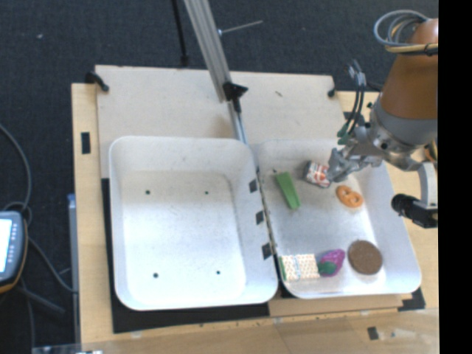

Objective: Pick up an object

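Right now the tool (pixel 333 169) is down in the right bin (pixel 391 220), right against a small red-and-white can (pixel 318 174), though whether it is spread or pinching the can I cannot tell. Count five things in that bin: one can, one green block (pixel 287 190), one orange ring (pixel 349 196), one brown disc (pixel 364 257) and one purple lump (pixel 332 261) beside a patterned pad (pixel 299 267). Two white bins sit on the bench (pixel 169 98), the left bin (pixel 184 220) alongside.

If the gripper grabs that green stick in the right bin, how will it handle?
The green stick looks rigid and straight, so probably stiff. It seems slim, likely light. Lying flat on the right bin floor, it may slide or pivot if nudged.
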Controlling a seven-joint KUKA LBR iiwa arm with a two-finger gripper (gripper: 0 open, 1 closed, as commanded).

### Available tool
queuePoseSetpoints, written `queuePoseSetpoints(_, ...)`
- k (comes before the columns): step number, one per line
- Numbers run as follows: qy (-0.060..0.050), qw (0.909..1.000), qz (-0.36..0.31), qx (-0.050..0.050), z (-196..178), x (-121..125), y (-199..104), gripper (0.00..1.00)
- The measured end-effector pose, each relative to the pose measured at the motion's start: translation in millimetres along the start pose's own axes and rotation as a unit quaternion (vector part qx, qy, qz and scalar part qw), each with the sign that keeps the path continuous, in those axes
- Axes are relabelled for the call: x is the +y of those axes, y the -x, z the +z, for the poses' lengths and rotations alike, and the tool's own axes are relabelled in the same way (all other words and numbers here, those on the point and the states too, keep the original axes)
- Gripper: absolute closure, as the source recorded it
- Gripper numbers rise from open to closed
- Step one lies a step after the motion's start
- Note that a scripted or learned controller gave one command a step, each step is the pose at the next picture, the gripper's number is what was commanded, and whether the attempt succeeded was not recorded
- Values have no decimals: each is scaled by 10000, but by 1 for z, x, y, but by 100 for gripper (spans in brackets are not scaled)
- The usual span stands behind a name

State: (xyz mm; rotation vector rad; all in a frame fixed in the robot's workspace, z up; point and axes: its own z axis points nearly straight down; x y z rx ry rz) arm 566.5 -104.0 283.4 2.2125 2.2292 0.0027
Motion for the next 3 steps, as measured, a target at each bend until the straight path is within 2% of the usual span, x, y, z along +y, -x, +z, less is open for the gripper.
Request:
queuePoseSetpoints(2,-16,10000,4,4,1,-8,-98,100)
queuePoseSetpoints(3,-16,10000,4,0,26,-10,-148,100)
